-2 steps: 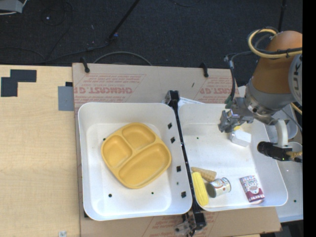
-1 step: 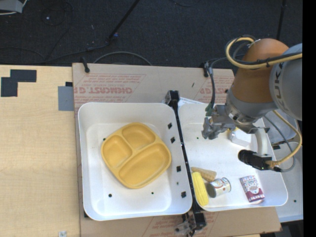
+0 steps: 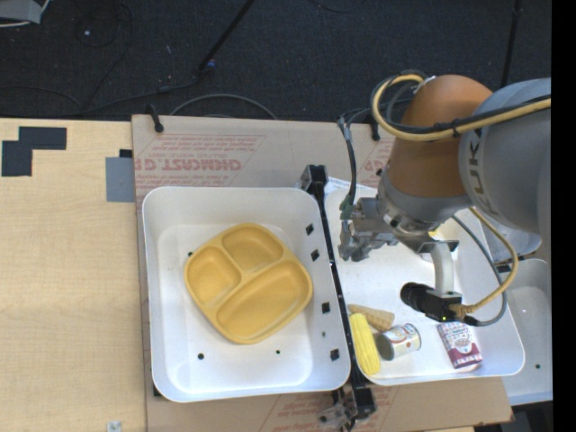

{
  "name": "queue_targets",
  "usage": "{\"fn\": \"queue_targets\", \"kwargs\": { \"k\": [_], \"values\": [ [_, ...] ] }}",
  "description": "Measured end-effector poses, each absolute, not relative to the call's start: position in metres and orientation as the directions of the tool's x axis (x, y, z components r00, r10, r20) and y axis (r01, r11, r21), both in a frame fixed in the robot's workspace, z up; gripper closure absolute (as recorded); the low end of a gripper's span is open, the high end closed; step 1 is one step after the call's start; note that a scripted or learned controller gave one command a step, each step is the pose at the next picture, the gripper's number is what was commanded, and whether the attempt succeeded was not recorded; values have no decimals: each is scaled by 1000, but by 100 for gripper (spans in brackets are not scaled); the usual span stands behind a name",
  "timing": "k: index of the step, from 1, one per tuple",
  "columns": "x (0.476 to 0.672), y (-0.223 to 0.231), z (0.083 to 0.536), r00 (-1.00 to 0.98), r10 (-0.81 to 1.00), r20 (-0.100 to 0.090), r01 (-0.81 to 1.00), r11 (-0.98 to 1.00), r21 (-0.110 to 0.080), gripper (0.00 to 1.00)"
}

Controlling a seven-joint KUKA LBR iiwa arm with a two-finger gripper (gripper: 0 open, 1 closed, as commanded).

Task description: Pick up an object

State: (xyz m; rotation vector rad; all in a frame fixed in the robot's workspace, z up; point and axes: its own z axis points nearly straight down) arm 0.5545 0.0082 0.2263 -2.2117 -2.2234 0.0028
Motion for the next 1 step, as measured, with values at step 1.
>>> {"fn": "queue_targets", "kwargs": {
  "k": [1],
  "values": [
    [532, 52, 236, -5, 1000, 2, 1000, 5, -6, 100]
  ]
}}
